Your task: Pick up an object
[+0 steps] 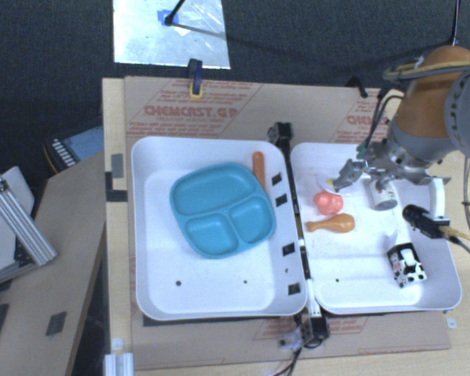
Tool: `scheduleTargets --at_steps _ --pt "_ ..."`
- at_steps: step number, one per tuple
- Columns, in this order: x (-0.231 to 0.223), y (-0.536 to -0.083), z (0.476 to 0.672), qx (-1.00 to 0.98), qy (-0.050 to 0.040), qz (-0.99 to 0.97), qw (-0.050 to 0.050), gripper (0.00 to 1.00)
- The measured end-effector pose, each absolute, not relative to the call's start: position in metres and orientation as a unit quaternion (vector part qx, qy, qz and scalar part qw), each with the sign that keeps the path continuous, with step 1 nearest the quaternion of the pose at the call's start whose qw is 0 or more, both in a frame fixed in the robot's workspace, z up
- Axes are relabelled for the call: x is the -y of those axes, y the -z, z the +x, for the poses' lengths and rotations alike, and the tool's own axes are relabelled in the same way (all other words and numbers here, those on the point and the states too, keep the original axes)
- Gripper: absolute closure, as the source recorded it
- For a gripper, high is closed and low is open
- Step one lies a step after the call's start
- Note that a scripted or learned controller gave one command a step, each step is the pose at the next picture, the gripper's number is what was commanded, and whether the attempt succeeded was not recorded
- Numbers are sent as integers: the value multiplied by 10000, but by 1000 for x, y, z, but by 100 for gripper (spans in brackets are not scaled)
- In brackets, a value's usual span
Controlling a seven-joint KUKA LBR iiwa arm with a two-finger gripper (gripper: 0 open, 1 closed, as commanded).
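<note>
Below, brown board (219, 104) under white bins (153, 233), dark carpet (47, 37) around.

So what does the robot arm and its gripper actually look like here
The arm is a thick rounded body, grey with a broad orange band above the wrist. Thin yellow and dark cables loop over the orange section. Below it sits a silvery metal wrist with a small cylinder, ending in a grey metallic gripper with slim fingers. A white and black piece hangs beside the wrist.

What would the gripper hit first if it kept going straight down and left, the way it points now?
Probably the pink ball: the gripper tips toward it, just up-right of it in the right bin. Height above it is unclear from this slant.
</note>
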State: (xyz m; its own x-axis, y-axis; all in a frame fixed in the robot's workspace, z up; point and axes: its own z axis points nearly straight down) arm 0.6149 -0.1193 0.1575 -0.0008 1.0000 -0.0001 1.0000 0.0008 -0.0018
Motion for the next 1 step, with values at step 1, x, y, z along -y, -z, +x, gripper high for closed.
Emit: scheduleTargets --at_steps 1 --pt "118 -98 608 7075 -6 -7067 9 0"
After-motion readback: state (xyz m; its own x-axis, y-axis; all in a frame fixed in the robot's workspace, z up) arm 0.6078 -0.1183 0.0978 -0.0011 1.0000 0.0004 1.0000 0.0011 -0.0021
